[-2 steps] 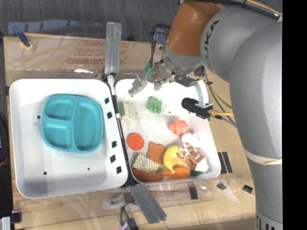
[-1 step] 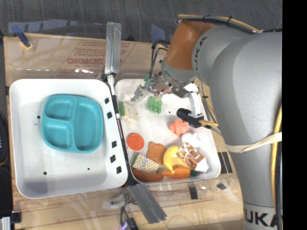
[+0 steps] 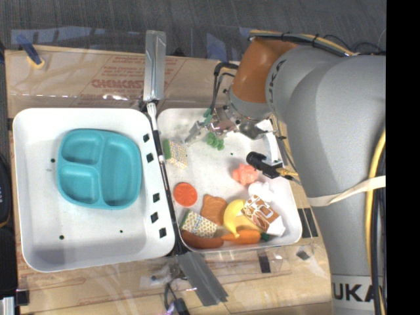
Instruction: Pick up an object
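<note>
The metal end effector [image 3: 209, 126], grip state unclear, hovers by a knobbly green toy [image 3: 215, 139].

We count two white bins [image 3: 33, 241], side by side. The left one holds one teal divided plate [image 3: 100, 167]. In the right one we count one orange disc [image 3: 185, 193], one banana [image 3: 234, 216], one pink lump [image 3: 245, 174], and one green piece [image 3: 215, 139].
</note>
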`<state>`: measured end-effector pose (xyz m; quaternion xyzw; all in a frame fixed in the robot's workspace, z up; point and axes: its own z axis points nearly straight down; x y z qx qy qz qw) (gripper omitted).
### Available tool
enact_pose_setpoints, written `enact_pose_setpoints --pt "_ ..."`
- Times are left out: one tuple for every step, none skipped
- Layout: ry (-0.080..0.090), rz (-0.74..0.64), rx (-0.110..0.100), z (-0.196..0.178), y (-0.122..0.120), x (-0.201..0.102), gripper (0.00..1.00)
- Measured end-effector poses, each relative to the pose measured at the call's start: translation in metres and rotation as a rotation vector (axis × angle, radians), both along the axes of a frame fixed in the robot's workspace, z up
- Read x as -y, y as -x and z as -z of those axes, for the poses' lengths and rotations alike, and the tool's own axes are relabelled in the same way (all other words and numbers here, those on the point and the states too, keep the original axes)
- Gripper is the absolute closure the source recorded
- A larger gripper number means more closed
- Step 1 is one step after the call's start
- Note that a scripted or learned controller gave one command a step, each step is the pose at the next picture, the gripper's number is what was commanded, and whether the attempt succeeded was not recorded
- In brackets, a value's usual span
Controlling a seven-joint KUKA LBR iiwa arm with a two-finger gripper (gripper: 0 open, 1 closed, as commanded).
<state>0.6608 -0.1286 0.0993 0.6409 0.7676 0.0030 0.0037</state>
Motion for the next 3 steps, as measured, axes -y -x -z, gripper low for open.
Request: enact_pose_setpoints --pt "0.002 -0.132 -0.008 -0.010 0.003 0.071 0.00" --pt "0.003 -0.136 -0.007 -0.021 0.002 0.070 1.00" --pt "0.003 -0.136 -0.007 -0.021 0.002 0.070 0.00"
